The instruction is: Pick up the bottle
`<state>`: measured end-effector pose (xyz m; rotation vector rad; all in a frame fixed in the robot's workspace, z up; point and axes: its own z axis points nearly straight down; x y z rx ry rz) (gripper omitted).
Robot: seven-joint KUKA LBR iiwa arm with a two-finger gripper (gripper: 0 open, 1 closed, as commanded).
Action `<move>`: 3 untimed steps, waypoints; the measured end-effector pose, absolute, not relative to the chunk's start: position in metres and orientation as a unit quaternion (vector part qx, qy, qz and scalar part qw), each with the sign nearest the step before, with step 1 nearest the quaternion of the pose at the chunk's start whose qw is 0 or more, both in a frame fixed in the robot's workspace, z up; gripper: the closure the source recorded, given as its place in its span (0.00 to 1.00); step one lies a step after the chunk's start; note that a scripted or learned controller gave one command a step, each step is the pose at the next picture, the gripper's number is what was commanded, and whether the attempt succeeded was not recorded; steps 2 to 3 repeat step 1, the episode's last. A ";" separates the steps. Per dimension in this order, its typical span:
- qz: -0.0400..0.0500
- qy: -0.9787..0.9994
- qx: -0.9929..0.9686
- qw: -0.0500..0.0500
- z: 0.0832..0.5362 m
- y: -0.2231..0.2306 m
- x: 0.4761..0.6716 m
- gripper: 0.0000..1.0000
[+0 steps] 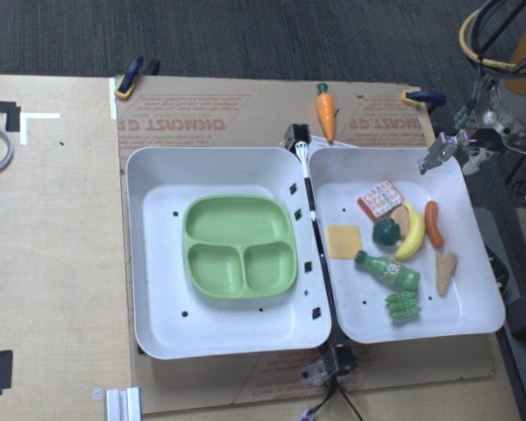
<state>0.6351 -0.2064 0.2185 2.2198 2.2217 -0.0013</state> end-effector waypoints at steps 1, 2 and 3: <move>-0.001 0.708 0.706 0.002 0.228 -0.206 0.636 1.00; -0.001 0.708 0.706 0.002 0.228 -0.206 0.636 1.00; -0.001 0.708 0.706 0.002 0.228 -0.206 0.636 1.00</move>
